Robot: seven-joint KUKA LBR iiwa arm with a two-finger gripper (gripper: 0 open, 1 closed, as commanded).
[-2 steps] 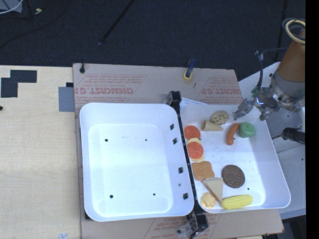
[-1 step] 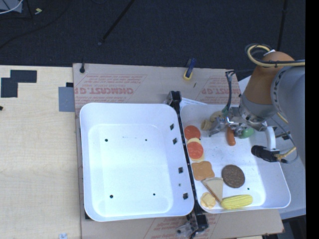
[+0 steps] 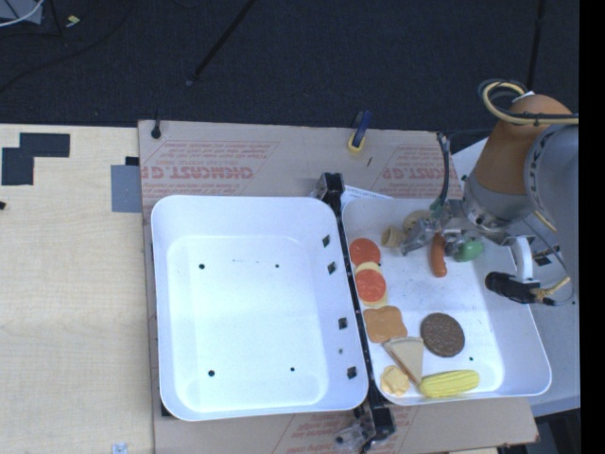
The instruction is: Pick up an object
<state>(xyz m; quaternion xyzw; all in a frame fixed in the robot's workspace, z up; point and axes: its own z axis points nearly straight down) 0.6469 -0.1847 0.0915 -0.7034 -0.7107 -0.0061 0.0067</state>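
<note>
Gripper (image 3: 427,235): low over right bin's (image 3: 515,348) far end; finger state cannot be told. Sausage (image 3: 439,255), one: just beside gripper, long axis near to far. Tomato slices (image 3: 367,268), two. One each: toast (image 3: 385,323), brown patty (image 3: 442,334), cheese wedge (image 3: 407,354), corn cob (image 3: 449,382). Left bin (image 3: 246,216), one.

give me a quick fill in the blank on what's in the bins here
1. The corn cob lies in the ____ bin.
2. The dark brown disc sits just ____ the corn cob in the picture.
3. The arm's tool hangs over the ____ bin.

Missing words: right; above; right
</note>
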